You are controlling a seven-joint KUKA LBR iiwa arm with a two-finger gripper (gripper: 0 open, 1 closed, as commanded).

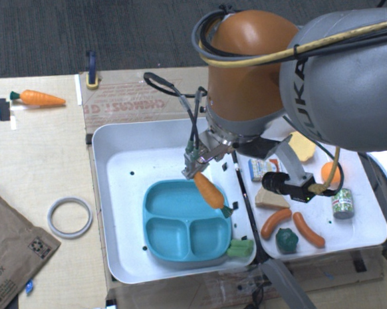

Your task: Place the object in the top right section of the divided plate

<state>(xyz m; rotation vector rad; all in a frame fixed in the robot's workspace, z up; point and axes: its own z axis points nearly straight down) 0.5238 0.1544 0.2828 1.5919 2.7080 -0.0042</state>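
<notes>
A blue divided plate (185,221) lies in the left white bin (116,190). My gripper (197,165) hangs over the plate's upper right corner, reaching down from the grey and orange arm (260,65). An orange toy carrot (210,190) is held at its top end between the fingers and slants down to the right, its green tip (226,210) over the plate's right rim. A green toy piece (241,248) rests at the plate's lower right edge.
The right bin (378,216) holds two sausages (309,230), a dark green piece (287,240), a wedge of bread (272,199), an orange ball (329,172), a small can (343,203) and a yellow piece (304,147). On the bench at left lie another carrot (39,98), a tape ring (70,216) and a cardboard box (11,248).
</notes>
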